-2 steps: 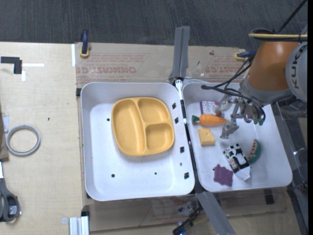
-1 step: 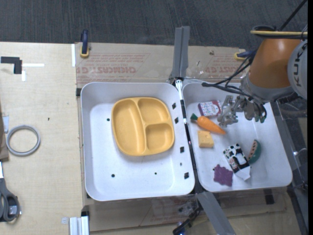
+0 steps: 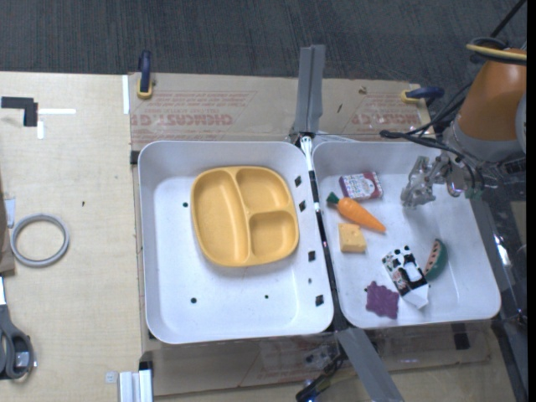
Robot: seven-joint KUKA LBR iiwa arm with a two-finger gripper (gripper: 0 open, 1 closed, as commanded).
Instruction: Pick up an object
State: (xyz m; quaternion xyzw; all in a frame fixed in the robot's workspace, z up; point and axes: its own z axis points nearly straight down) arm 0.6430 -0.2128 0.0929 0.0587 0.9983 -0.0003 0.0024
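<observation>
The right bin (image 3: 477,304) holds several small items: a carrot (image 3: 362,213), a yellow cheese block (image 3: 353,239), a purple-and-white packet (image 3: 361,186), a black-and-white toy (image 3: 405,272), a watermelon slice (image 3: 435,259) and a purple flat piece (image 3: 382,300). My gripper (image 3: 416,189) hangs over the bin's upper right part, right of the packet and apart from all the items. Nothing shows between its fingers.
A yellow divided plate (image 3: 245,215) lies in the left bin (image 3: 167,300). A metal divider post (image 3: 310,86) rises between the bins at the back. On the bench at the left lie a roll of tape (image 3: 37,239) and scissors (image 3: 15,352).
</observation>
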